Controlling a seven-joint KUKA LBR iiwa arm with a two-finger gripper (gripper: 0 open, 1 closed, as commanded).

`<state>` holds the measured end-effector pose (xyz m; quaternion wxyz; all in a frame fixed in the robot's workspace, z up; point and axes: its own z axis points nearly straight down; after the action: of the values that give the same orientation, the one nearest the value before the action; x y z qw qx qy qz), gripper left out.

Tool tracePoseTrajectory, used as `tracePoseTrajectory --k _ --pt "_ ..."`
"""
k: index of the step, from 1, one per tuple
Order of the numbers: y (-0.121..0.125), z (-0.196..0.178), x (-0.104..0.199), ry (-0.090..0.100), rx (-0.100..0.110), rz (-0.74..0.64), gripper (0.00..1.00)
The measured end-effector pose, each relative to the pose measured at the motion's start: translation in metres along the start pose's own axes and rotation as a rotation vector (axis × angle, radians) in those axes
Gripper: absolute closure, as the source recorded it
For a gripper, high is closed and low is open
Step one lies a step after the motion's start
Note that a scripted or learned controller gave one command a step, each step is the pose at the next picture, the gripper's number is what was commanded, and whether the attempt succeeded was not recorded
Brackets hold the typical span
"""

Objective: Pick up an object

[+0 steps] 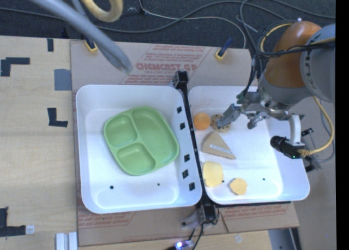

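Table (pixel 32 134): pale wood surface with black tape marks, carrying a brown cardboard sheet (pixel 163 63) printed in red, on which both bins stand.
Left bin (pixel 87 150): shallow, white, touching the right bin along a black-clipped seam down the middle.
Right bin (pixel 283 183): shallow, white, holding the loose food pieces, with the arm over its upper right part.
Arm (pixel 294 52): grey with an orange band, reaching in from the right and standing over the right bin's upper right corner; black and yellow cables loop around it.
Green tray (pixel 140 140): light green plate with three compartments, lying flat and turned at a slant in the middle of the left bin.
Pincer (pixel 228 117): low over the right bin's upper left area, pointing toward the left; its tips sit at a small brown piece (pixel 222 123), but I cannot tell how far the fingers are apart or whether anything is between them.
Tan wedge (pixel 218 147): triangular slice lying flat just below the pincer, near the bin's middle.
Yellow slice (pixel 213 173): pale, roundish, flat, below the wedge and close to the seam.
Orange ball (pixel 201 121): small round piece by the seam, just left of the pincer tips.
Yellow-orange chunk (pixel 238 186): smallest loose piece, near the right bin's lower edge, right of the yellow slice.
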<state>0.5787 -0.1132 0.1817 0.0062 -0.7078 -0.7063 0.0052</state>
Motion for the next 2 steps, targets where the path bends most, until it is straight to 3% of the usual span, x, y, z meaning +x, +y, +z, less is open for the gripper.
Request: tracePoseTrajectory --k 1,2 --pt "0.003 -0.008 0.0 -0.001 -0.014 -0.003 0.0" --pt "0.005 0.038 0.007 -0.002 -0.01 -0.003 0.0"
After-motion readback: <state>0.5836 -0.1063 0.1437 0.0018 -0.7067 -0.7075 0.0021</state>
